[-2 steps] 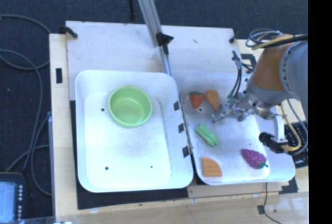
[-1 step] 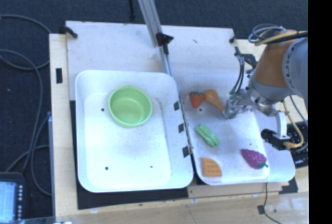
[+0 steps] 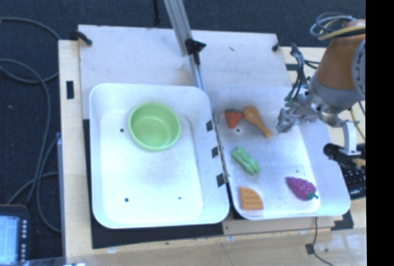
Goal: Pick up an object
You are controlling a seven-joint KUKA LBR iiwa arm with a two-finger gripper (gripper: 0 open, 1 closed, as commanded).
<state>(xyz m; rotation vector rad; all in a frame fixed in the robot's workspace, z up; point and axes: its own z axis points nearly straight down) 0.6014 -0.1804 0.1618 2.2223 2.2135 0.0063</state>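
Just left of the gripper [image 3: 285, 123] lies the chicken drumstick [image 3: 257, 119], near the fingertips but not between them; I cannot tell the jaw state. I judge the approach step is in hand, nothing lifted yet. Next move: shift left over the drumstick, descend, clamp. Farther left sits the strawberry [image 3: 233, 117].

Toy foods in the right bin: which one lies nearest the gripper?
The tan drumstick, just left of the gripper. The red strawberry lies beyond it; the green, orange and purple pieces lie lower down.
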